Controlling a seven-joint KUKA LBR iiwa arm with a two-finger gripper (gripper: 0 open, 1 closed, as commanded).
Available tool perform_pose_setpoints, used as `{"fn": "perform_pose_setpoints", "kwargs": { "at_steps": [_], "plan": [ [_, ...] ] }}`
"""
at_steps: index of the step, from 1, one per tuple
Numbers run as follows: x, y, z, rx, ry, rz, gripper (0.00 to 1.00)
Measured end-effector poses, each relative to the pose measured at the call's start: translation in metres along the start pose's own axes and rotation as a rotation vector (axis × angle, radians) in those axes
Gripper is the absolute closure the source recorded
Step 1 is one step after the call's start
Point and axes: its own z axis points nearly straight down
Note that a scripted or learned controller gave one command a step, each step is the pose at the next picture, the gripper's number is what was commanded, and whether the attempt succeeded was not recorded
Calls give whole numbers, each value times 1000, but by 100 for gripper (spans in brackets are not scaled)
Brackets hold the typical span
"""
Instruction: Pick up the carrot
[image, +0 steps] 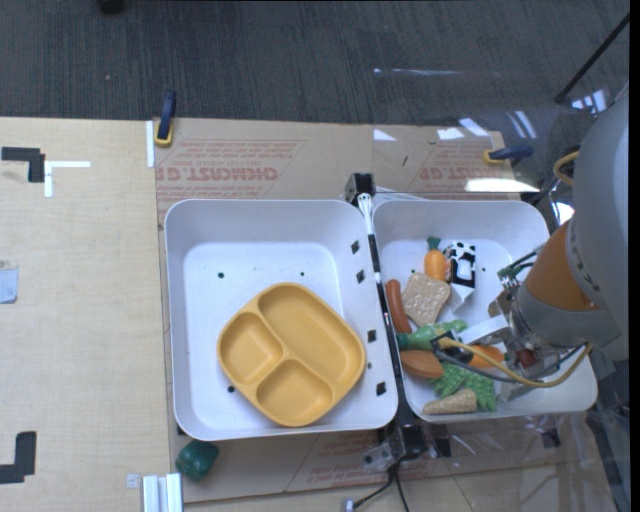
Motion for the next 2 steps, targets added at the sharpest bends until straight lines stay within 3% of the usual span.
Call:
{"fn": "perform_pose_setpoints", "kwargs": {
  "at_steps": [1, 2],
  "plan": [
    [67, -13, 0, 0, -2, 1, 0],
    [16, -24, 0, 1, -2, -148, 0]
  ]
}}
